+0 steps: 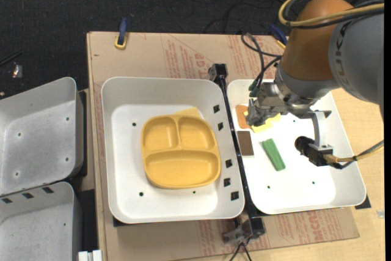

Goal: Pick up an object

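Green block point(274, 154) lies flat in the right bin point(317, 192), its long axis running from upper left to lower right. Near its upper end sit a small brown slab point(245, 143), a yellow piece point(264, 124) and an orange piece point(242, 112), crowded against the bin's left wall. The gripper point(261, 108) hangs over the yellow and orange pieces, and whether it is gripping anything cannot be told. The left bin point(122, 101) holds a yellow divided tray point(181, 151). A blue clamp point(121, 33) sits on the cardboard board's point(165, 52) far edge.
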Robot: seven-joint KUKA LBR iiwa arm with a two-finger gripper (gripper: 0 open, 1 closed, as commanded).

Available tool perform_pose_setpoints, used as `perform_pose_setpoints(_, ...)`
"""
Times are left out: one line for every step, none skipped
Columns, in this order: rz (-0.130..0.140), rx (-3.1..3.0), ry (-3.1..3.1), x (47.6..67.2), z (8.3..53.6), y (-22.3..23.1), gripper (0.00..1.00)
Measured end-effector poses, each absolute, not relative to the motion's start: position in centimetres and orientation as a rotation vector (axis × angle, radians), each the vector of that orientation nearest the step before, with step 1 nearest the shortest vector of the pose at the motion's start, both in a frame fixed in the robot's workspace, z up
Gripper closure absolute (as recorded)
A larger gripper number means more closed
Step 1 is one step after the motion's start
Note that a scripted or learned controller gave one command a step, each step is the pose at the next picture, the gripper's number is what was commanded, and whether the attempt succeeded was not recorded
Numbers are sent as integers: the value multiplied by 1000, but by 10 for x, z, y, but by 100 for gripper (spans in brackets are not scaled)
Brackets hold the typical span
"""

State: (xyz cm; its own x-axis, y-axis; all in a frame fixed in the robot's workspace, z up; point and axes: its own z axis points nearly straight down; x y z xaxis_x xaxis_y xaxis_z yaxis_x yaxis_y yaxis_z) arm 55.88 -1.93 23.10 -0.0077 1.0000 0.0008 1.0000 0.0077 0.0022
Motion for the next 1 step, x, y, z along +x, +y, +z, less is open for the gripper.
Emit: perform_pose_setpoints(4, 2213, 2230, 563, 240, 39, 100)
